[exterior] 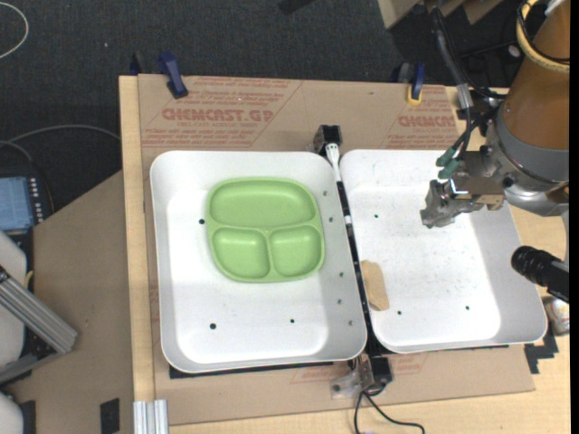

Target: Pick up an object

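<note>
Plate (265, 229) — left bin, end effector (438, 211) — right.

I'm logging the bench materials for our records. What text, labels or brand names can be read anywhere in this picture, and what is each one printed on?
"CHEMCAST G P", red print on the brown board under the bins, far left part; the ending is uncertain.
A smaller red line beneath it: too blurred to read.
Red print on the board's far right part: looks like the same mark, too blurred to read.

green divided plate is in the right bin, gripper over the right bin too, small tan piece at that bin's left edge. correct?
Not quite. The camera view shows the green divided plate in the left bin, not the right one. The rest holds: the gripper is over the right bin, and the small tan piece lies at that bin's left edge.
</note>
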Controlling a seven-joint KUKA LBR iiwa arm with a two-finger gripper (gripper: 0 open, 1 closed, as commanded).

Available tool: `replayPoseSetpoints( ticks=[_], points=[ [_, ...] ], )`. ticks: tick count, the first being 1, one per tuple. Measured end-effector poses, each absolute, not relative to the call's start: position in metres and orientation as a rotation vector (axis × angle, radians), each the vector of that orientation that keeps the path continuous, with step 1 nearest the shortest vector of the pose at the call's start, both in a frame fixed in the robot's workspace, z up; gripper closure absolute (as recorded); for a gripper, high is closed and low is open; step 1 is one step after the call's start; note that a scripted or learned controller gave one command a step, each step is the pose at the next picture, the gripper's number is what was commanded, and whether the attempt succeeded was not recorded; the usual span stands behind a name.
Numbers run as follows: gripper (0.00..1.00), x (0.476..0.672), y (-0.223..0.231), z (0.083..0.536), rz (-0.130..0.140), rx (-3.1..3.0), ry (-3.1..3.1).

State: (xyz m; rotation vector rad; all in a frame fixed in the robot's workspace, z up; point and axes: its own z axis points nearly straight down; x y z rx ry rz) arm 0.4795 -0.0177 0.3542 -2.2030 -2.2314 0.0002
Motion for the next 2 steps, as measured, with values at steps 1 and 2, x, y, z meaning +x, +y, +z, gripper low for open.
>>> replayPoseSetpoints(
  ticks=[1,2],
  points=[
    [1.00,0.479,0.050,0.320,0.005,-2.208,-2.226],
    [1.00,0.480,0.083,0.402,-0.013,-2.220,-2.230]
  ],
)
